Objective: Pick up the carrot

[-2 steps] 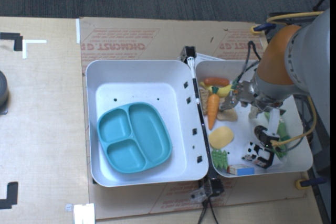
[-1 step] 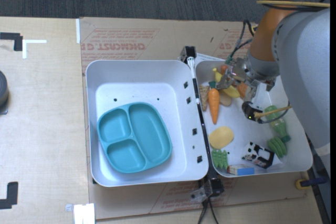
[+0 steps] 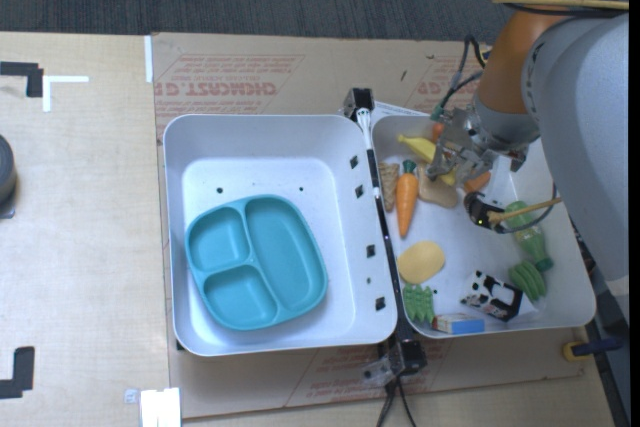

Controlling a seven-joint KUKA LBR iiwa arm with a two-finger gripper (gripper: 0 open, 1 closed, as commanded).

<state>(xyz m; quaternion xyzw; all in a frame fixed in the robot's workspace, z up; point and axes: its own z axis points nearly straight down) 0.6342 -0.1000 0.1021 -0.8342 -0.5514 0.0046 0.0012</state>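
Observation:
The carrot (image 3: 406,199) is orange with a small green top and lies lengthwise in the right bin (image 3: 570,300), close to its left wall. My gripper (image 3: 449,162) hangs over the upper part of that bin, a little up and to the right of the carrot's green end. It stands apart from the carrot. The arm's grey body and orange band cover the bin's upper right corner.
Around the gripper lie a yellow banana-like toy (image 3: 419,148) and a tan piece (image 3: 439,191). Lower in the right bin are a yellow round toy (image 3: 421,261), green vegetables (image 3: 527,275), a black-and-white toy (image 3: 492,294) and a small box (image 3: 460,323). The left bin holds a blue divided plate (image 3: 258,261).

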